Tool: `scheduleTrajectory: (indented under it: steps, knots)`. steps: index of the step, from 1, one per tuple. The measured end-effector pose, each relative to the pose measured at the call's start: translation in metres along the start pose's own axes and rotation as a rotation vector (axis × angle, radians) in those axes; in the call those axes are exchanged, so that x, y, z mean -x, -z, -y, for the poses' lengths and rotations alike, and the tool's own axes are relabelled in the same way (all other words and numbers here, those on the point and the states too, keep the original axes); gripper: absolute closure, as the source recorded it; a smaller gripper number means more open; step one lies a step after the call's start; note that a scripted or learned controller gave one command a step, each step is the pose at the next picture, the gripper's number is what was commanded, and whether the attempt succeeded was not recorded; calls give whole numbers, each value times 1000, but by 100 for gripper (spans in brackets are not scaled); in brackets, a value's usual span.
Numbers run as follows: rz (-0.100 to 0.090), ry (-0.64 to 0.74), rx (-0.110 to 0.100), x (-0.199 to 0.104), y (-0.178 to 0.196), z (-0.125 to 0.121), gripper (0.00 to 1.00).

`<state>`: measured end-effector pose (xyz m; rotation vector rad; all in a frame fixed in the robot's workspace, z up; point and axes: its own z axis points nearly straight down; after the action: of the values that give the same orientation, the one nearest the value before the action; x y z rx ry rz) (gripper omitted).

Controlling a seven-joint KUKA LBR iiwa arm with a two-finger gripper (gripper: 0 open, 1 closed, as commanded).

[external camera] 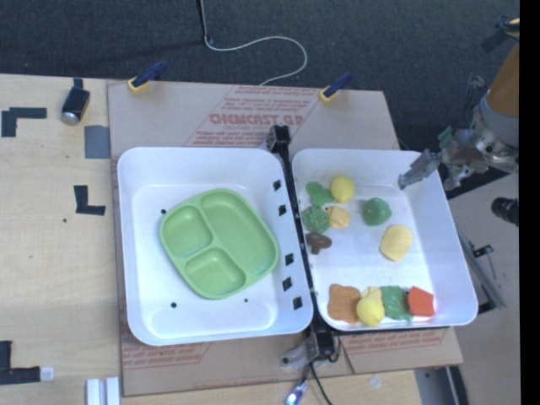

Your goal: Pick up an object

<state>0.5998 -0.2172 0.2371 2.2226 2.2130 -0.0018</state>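
Observation:
The right bin [439, 226] holds several toy foods: a yellow ball [342, 188], a green round piece [376, 211], a pale yellow lump [396, 242], green leafy pieces [317, 207], a brown piece [318, 242], and along the front wall an orange-brown piece [343, 303], a yellow piece [370, 309], a green block [393, 302] and a red-orange block [421, 302]. My gripper [419, 171] hangs over the bin's far right corner, above and to the right of the green round piece, with nothing visible between its fingers.
The left bin [135, 226] holds a green divided plate [218, 241]. A black clip bar [291, 226] runs between the bins. Both stand on a cardboard sheet [253, 116] with yellow-blue clamps [147, 75] at its back. A cable [253, 45] lies behind.

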Motion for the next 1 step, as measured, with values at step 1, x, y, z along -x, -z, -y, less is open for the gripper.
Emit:
scheduleTrajectory:
  steps: [1]
  knots:
    - [0, 8, 13, -33, 149, 34, 0]
